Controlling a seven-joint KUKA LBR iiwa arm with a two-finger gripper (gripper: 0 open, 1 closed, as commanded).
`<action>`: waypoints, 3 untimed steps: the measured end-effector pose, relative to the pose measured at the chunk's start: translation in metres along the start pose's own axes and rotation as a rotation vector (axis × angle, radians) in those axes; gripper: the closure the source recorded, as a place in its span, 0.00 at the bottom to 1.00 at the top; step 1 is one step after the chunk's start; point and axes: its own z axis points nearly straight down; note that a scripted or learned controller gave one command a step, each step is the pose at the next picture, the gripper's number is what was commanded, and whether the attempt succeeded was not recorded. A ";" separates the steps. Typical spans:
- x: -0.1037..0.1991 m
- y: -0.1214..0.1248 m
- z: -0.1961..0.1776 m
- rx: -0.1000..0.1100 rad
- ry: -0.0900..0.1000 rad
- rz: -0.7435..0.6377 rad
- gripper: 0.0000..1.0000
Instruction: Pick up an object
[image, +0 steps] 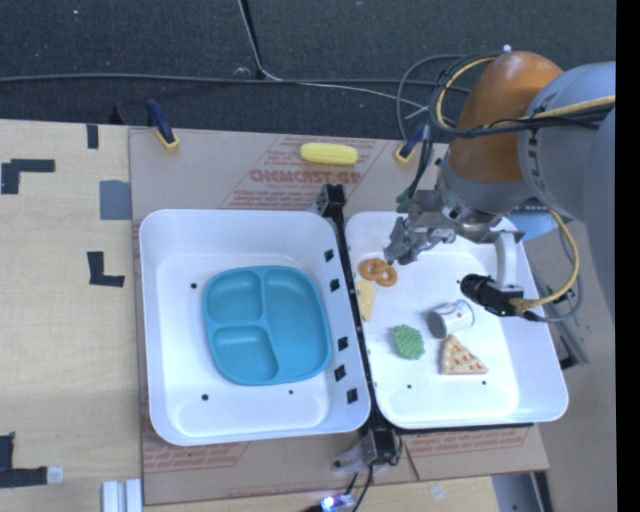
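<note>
In the right bin (520, 395) lie a brown pretzel (377, 271), a pale yellow wedge (367, 300), a green broccoli piece (407, 341), a small grey and white can (451, 318) and a pizza slice (461, 357). My gripper (404, 245) hangs over the bin's upper left part, just up and right of the pretzel. Its dark fingers point down toward the pretzel, and nothing shows between them.
The left bin (170, 400) holds a blue divided tray (266, 323). A yellow banana-like piece (328, 153) lies on the cardboard behind the bins. Clamps sit at the board's back corners. Cables loop around the arm's wrist at the right.
</note>
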 end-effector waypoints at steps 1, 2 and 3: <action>0.046 -0.026 -0.007 0.000 -0.001 0.000 1.00; 0.101 -0.037 -0.011 0.000 0.000 -0.002 1.00; 0.147 -0.064 0.003 0.002 -0.002 0.000 1.00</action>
